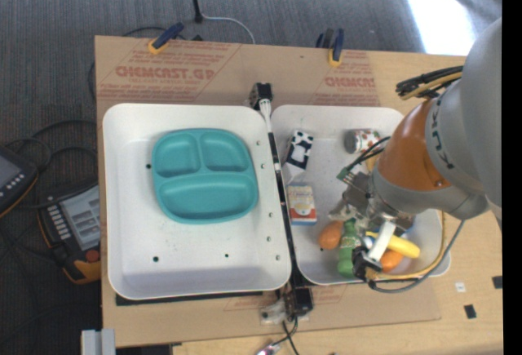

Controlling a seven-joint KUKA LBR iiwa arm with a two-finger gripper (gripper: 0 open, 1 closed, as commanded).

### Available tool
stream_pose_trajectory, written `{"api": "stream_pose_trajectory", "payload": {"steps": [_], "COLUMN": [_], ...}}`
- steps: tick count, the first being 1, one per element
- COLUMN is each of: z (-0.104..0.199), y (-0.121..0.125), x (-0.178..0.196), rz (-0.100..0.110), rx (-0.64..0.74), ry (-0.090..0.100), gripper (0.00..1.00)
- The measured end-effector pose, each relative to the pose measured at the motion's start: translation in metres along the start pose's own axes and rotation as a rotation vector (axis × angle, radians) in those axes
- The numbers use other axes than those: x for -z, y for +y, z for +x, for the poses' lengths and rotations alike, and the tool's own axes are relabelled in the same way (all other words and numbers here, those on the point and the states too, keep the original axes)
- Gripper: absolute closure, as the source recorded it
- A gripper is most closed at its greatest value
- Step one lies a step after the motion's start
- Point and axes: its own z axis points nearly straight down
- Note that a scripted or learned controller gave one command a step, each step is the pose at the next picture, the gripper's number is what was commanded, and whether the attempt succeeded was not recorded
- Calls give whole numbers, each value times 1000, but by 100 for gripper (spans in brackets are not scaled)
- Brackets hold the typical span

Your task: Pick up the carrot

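Carrot (329,237) is my best reading of the orange lump at the near side of the right bin (326,121). It lies just below a small carton (303,204) and touches a green piece (349,254) on its right, which may be its leafy top. A second bit of orange (392,262) peeks out under a yellow thing (402,246) farther right, so I can't be fully sure which one is the carrot.

As for progress, the pickup does not look done. The orange lump rests on the bin floor, and nothing can be seen held in the claw (359,219). The arm (424,157) is low over the near right part of the bin, and its bulk hides the tip, so I cannot tell whether the claw is wide or narrow.

The claw sits just beside the lump, up and to the right of it in the picture, and very near the green piece. The view does not settle whether it touches either one. By my estimate, what is left is to close on the carrot and lift it clear of its crowded neighbours.

A can (361,139) and a black-and-white checked block (299,149) lie toward the far side of the same bin, well apart from the carrot. The left bin (130,247) on the desk (163,72) holds a teal divided plate (204,174).
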Motion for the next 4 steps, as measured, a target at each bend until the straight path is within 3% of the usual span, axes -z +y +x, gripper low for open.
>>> {"api": "stream_pose_trajectory", "payload": {"steps": [1,2,3,4], "z": [-49,-50,-12,0], "y": [28,29,2,-7], "x": [-11,-11,-11,-11], "rz": [8,5,-2,-1], "rx": [10,9,236,-35], "ry": [3,-1,-7,-6], "gripper": [100,0,0,0]}}
